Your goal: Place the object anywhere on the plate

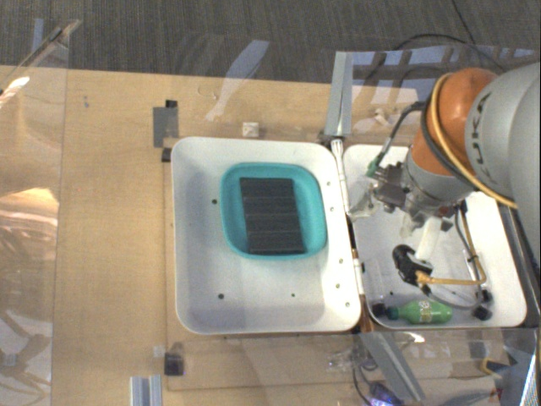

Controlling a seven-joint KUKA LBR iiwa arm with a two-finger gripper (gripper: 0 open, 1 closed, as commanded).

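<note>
I can't tell how my jaws stand over the right bin (507,252). The green bottle (425,312) lies on its side at that bin's near edge; the teal plate (314,212) sits in the left bin (199,252).

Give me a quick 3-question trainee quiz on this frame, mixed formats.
1. True or false: the green bottle lies on the teal plate.
2. Which bin holds the plate: A) left bin B) right bin?
3. Fill in: the plate carries a dark ribbed ____.

Key: 1 false, it lies in the right bin near its front edge; 2 A; 3 mat.
</note>
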